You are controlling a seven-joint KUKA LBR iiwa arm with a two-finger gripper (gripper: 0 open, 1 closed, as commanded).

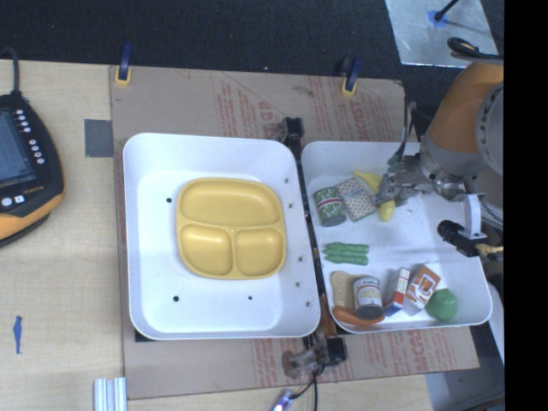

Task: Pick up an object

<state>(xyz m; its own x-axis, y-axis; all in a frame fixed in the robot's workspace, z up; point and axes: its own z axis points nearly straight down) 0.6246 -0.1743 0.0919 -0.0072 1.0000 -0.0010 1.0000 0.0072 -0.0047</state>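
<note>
Status: pick not completed. The hand (396, 187) is lowered into the upper part of the right bin (454, 268), directly over a small yellow object (385, 209) at its tips, with a second yellow piece (368, 179) just to its left. Whether the tips are spread or closed, and whether they grip anything, cannot be told; the wrist body obscures them. No object is seen lifted clear of the bin floor.

Remaining, by my judgement: secure a grasp and raise the item. Other candidates lie further from the hand: a green can (329, 205) and patterned packet (356, 199) to its left, green beans (346, 252) below-left, a green ball (443, 304) well below. The left bin (154, 306) holds a yellow divided plate (230, 228).
</note>
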